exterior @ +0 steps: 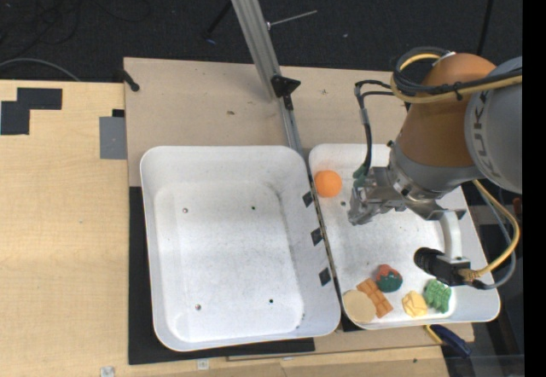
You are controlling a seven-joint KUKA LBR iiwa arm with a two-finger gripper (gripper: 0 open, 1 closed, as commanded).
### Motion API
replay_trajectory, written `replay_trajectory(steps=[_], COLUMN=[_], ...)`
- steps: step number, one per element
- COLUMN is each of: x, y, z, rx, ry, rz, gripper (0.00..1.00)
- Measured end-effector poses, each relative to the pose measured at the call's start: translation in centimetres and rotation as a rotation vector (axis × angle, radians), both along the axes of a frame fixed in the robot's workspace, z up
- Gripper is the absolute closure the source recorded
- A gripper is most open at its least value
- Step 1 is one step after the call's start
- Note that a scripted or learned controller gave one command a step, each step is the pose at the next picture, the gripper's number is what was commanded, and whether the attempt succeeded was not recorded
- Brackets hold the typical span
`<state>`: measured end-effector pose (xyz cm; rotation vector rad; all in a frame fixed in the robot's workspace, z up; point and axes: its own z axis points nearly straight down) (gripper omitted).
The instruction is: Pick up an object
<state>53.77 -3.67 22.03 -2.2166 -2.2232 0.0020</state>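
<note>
My gripper (365, 206) hangs over the upper middle of the right bin (341, 264), its metal fingers pointing down toward the bin floor. An orange ball (328, 183) lies just to its left, near the bin's left wall, apart from the fingers. Along the bin's near edge sit a beige disc (359, 307), an orange piece (375, 294), a dark green and red item (389, 278), a yellow piece (415, 304) and a green piece (438, 294). Nothing shows between the fingers.
The left bin (171, 188) stands beside the right one, with black clips along the shared wall. A slanted aluminium rail (256, 34) rises behind the bins. The arm's orange-banded body (444, 119) covers the right bin's upper right.
</note>
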Motion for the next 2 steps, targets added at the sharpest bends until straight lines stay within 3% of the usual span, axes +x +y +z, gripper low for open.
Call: replay_trajectory(steps=[2], x=[3.1], y=[8.1], z=[0.7], rx=[0.000], ry=[0.000], rz=[0.000], gripper=[1.00])
